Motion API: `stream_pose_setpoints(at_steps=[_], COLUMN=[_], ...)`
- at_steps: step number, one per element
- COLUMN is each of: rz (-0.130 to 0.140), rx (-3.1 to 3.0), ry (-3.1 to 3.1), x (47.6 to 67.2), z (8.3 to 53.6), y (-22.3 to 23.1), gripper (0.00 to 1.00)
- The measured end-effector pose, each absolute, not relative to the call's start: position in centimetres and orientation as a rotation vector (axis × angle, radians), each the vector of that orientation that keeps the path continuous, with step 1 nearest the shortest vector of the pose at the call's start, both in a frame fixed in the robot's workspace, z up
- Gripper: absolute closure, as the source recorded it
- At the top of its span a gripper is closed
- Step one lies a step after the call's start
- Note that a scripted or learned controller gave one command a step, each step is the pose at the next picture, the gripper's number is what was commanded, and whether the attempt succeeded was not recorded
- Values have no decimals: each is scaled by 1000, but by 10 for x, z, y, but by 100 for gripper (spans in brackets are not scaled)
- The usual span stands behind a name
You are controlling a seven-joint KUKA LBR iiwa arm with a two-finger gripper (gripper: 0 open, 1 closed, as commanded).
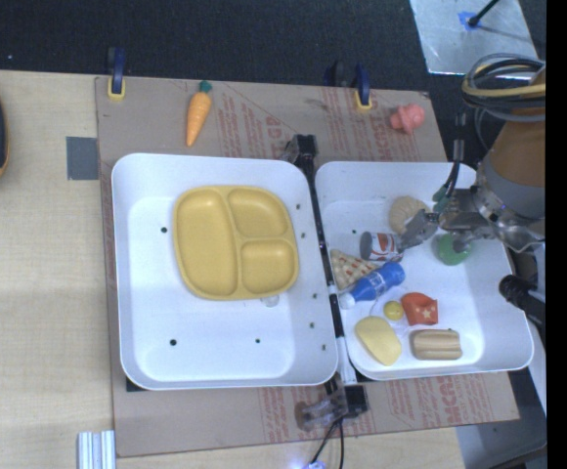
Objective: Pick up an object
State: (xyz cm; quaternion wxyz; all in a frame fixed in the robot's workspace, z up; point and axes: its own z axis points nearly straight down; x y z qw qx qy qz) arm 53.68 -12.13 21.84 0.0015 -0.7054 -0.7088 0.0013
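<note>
Objects for picking, lying loose in right bin: tan rounded piece at rear; small can with red label on its side; wedge-shaped slice against left wall, touching blue bottle; green round item toward right; red piece, small yellow ball, pale yellow lemon-like item and brown bread-like roll along front. Gripper over rear of right bin, between tan piece and green item, fingers parted, nothing seen between them. Left bin: yellow divided plate, three compartments. Outside bins, on board behind: toy carrot, pink lump.
</note>
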Motion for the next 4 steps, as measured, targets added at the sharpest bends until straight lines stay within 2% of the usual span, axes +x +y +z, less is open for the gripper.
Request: stream_pose_setpoints(at_steps=[1,2,3,4], rz=[4,11,2,9], rx=[-2212,-2214,-2213,-2215], ry=[-2232,-2221,-2232,-2221], x=[613,603,614,578], z=[150,88,93,91], y=[-113,-134,-99,-109], gripper=[0,0,0,0])
